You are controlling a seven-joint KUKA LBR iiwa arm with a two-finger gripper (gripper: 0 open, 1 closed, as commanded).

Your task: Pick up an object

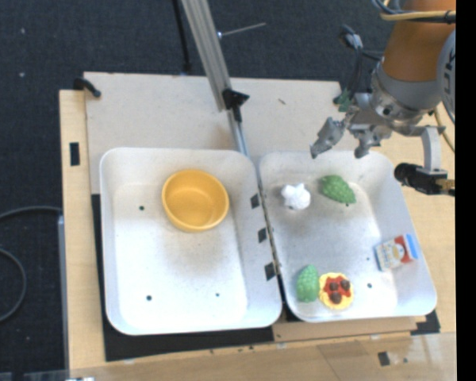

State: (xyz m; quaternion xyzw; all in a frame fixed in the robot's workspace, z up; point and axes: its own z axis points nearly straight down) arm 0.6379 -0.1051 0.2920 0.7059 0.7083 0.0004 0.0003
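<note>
Hovering wide apart, the pincer overlooks a green toy lying upper-left to lower-right.

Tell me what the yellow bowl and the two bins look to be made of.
Yellow bowl: probably plastic, smooth with a uniform matte-satin colour and soft sheen. Left bin and right bin: likely moulded plastic, white, with rounded corners and thin raised rims; grey scuffing on the floors suggests wear.

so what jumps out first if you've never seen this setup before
The yellow bowl draws the eye first, alone in the left bin. Next comes the arm's orange band at top right, with the open hand poised above the right bin's far edge. That bin holds small items: a white toy, two green pieces and a pizza-like disc.
</note>
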